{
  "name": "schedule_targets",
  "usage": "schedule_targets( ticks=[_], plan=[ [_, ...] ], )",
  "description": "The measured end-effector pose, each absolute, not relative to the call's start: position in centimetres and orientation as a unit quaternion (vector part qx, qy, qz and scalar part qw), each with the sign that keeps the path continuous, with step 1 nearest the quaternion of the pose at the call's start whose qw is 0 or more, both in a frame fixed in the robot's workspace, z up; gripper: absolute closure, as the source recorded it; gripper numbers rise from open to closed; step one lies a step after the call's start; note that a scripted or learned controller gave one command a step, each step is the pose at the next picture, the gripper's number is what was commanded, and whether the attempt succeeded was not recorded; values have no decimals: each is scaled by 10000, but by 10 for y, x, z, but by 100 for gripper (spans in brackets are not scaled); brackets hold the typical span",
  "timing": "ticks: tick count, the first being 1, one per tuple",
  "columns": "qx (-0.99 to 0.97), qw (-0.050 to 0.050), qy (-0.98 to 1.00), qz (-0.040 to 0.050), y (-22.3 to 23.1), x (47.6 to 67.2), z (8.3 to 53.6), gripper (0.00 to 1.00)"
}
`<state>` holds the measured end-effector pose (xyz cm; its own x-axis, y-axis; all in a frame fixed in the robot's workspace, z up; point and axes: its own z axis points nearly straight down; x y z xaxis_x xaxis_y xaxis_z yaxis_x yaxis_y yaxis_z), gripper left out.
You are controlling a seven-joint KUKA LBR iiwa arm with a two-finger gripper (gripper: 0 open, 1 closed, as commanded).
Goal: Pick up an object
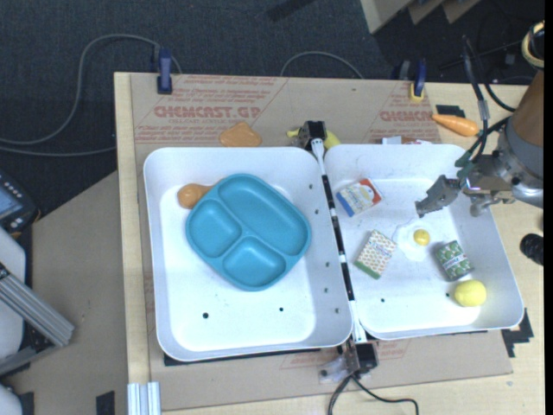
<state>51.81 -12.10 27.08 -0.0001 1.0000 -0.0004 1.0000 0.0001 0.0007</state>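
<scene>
A small yellow ball (421, 238) is seen in the right bin (510, 271), just below and left of the gripper (435, 199). Nothing is held between the fingers; how far they are parted cannot be told. A green can (452, 259) and a lemon (469, 294) lie nearby.

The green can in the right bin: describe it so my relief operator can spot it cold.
Start at the right bin, the one the arm reaches over. Along its right side, just below the gripper, the green can lies on its side. It is a short, dark green patterned cylinder, between the small yellow ball to its upper left and the bigger yellow lemon below it.
</scene>
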Motion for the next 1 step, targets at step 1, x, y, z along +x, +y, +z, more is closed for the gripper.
schedule_targets(
  ticks=[1],
  plan=[
    [7058, -13, 7084, 0, -89, 575, 78, 0]
  ],
)
